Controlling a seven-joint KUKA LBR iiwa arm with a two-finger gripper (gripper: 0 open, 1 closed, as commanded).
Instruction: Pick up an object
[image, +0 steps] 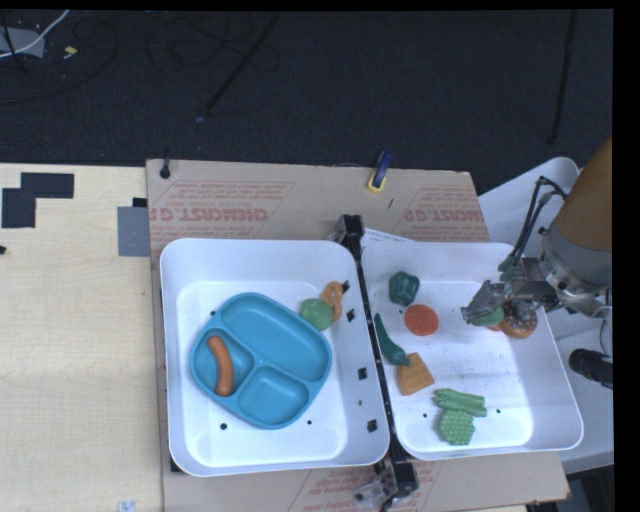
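From the camera above, the wooden tabletop (70, 330) carries a brown cardboard sheet (260, 205) with two shallow white bins side by side. The left bin (190, 270) holds a blue plastic divided plate (265, 355) with an orange sausage-shaped toy (221, 364) lying in one of its compartments; a round green toy (317, 314) rests at the plate's upper right edge, touching a small orange-brown piece (334, 296) beside it. In the right bin (560, 400) lie a dark teal lump (403, 288), a flat round red-orange disc (421, 320), a long dark green curved piece (389, 342) close to the dividing wall, an orange wedge (414, 375) just below it, and two green knobbly vegetable toys (458, 413) near the front. The grey arm reaches in from the right, its pincer (492, 306) low over the right bin's far right side, next to a brown-orange round object (520, 324); whether the pincer is clenched or released cannot be told.
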